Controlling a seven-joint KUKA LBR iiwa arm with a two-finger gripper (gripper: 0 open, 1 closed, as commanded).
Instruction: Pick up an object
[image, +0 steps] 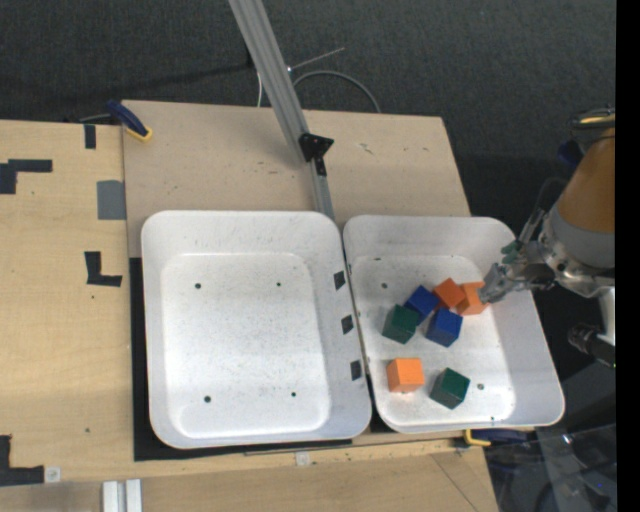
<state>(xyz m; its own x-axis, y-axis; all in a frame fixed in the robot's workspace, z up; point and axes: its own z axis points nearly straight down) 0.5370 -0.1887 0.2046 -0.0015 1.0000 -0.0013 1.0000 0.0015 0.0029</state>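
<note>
Several small blocks lie in the right bin. Two orange blocks sit side by side near the bin's right wall. Left of them lie two blue blocks and a dark green block. Nearer the front are another orange block and a second green block. My gripper reaches in from the right and is low over the bin's right side, right beside the right-hand orange block. Whether it touches that block I cannot tell.
The left bin stands beside the right one, the two rims meeting at the middle. A slanted metal pole comes down from the top to the bins' back edge. A blue and yellow clamp lies at the bench's far left.
</note>
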